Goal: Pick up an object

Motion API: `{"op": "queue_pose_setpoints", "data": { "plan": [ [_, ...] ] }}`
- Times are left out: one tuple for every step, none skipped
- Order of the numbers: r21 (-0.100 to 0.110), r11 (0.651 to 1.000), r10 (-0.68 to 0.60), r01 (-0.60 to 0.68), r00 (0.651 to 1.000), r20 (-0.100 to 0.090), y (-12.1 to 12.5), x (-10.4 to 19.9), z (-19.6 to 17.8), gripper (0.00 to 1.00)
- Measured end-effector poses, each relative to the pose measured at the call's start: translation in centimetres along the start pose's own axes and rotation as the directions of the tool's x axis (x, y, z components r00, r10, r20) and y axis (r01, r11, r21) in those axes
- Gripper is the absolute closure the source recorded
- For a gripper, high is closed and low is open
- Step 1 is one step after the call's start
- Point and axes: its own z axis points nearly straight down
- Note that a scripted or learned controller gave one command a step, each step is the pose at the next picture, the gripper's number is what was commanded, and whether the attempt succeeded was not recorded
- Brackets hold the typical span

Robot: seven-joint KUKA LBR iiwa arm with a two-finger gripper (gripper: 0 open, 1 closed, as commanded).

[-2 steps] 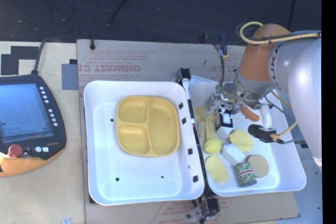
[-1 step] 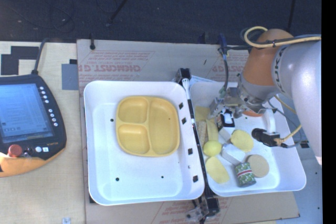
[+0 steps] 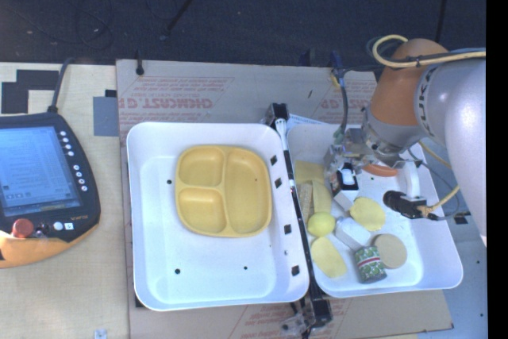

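Right bin (image 3: 444,270), lower right of frame: yellow pieces, a small can (image 3: 369,263), a tan disc (image 3: 390,250). Pincer (image 3: 345,177) hung over its upper left; grip could not be told. Left bin (image 3: 151,250): yellow divided plate (image 3: 222,190).

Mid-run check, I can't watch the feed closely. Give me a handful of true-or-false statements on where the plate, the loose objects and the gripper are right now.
1. The yellow divided plate lies in the left bin. True.
2. The small objects are piled in the left bin. False: they lie in the right bin, including a yellow ball and a green patterned can.
3. The gripper is over the right bin. True.
4. The plate has four compartments. False: it has three.
5. A teach pendant sits left of the bins. True.
6. The arm reaches in from the left. False: it comes from the right.
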Motion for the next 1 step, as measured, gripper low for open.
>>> {"op": "queue_pose_setpoints", "data": {
  "plan": [
    [-0.003,1.000,-0.004,0.004,1.000,0.001,-2.08,4.51,-9.26,1.00]
  ]
}}
